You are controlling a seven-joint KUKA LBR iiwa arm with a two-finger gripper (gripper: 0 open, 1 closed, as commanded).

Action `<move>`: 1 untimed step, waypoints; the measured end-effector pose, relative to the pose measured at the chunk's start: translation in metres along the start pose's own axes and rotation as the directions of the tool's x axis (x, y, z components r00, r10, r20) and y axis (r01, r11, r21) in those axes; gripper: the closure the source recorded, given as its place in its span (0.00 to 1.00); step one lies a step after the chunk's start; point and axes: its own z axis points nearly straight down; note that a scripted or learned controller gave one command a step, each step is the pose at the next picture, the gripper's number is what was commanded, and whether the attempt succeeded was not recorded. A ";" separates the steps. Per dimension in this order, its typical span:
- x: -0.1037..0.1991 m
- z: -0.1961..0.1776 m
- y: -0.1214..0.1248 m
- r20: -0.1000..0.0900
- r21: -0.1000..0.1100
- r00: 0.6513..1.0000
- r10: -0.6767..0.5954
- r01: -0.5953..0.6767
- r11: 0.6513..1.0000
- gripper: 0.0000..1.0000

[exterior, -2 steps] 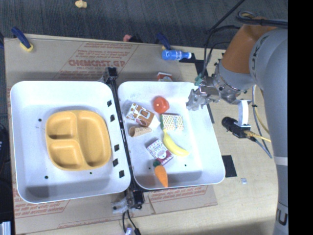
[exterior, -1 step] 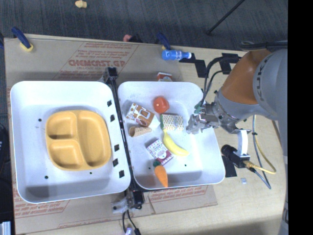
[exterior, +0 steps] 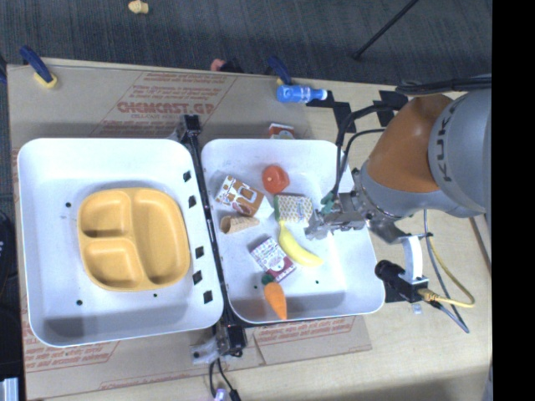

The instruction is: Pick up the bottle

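The blue bottle (exterior: 299, 94) lies on its side on the worktop (exterior: 125, 90) just beyond the far rim of the right bin (exterior: 355, 295), well apart from the gripper (exterior: 320, 226). The gripper hangs low inside the right bin, just beside the banana (exterior: 298, 248) and a small box (exterior: 293, 206); whether its fingers are apart or together cannot be told. A yellow divided tray (exterior: 134, 238) sits in the left bin (exterior: 42, 249).
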 end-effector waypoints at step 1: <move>-0.037 -0.015 -0.038 0.001 -0.001 0.932 -0.361 0.361 0.932 1.00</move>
